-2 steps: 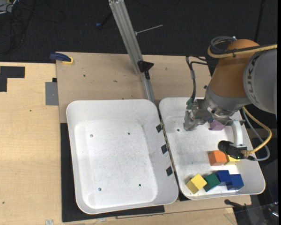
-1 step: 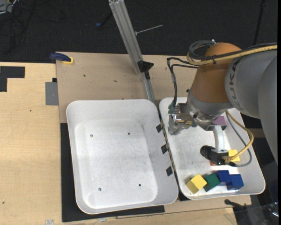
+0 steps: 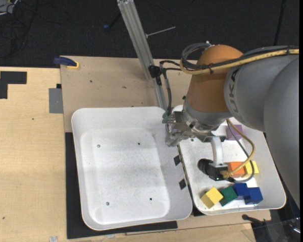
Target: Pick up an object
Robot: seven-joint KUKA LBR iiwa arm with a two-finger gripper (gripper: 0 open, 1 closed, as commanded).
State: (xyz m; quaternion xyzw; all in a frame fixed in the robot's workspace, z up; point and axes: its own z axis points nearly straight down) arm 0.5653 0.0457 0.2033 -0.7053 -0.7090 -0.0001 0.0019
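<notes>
the metal two-finger gripper (image 3: 172, 134) sits at the left rim of the right shallow white plastic bin (image 3: 270, 188), largely hidden beneath the wrist; its spread cannot be told.

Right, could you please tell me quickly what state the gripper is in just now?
Gripper: it cannot be told from this view.

A slanted aluminium rail (image 3: 137, 35) rises by the far right corner of the left white bin (image 3: 121, 178). A blue-and-yellow clamp (image 3: 65, 62) sits at the wooden tabletop's (image 3: 108, 82) far edge. A black shape (image 3: 7, 82) and a grey patch (image 3: 54, 100) mark the tabletop's left part.
</notes>
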